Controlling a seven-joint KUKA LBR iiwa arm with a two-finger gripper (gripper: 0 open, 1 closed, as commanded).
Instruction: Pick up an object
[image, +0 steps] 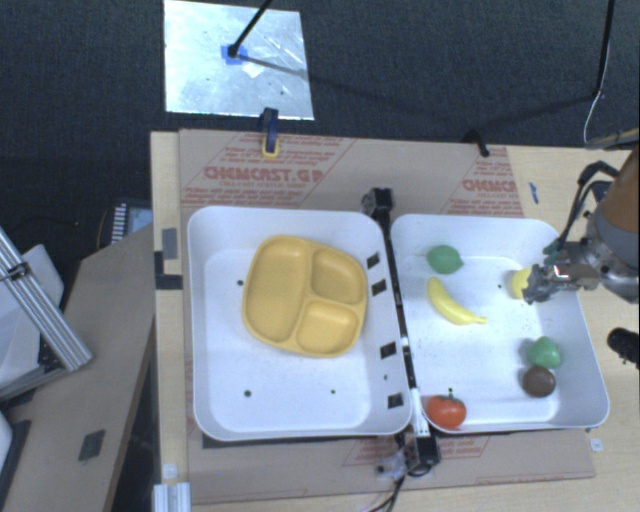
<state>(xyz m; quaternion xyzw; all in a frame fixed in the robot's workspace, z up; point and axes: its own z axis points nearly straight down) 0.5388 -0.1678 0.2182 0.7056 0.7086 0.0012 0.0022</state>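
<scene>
The left bin (215, 300), well to the left of the jaws, carried a yellow divided tray (303, 294) and nothing the gripper was near. The right bin (575, 350) lay directly beneath the jaws and held all the loose pieces.

The arm (620, 235) reached in from the right edge, its gripper (540, 285) low over that bin's right-hand side. Whether the jaws were parted or closed could not be made out at this size.

A banana (456, 304) lay to the left of the jaws, its long axis running on a diagonal from upper left to lower right, the lower tip pointing back toward the gripper's side of the bin. A green lime (444, 259) sat farther left and slightly up from the jaws. A second green fruit (544, 351) lay just below the jaws, with a brown ball (539, 381) touching or nearly touching its lower side. A tomato (446, 411) rested in the bin's lower left corner, well apart from the jaws.

Smallest and nearest was a lemon (519, 283), a rounded yellow piece with no clear long axis, sitting just to the left of the jaws and apparently against them. It looked the likely pick, though nothing showed it clamped.
</scene>
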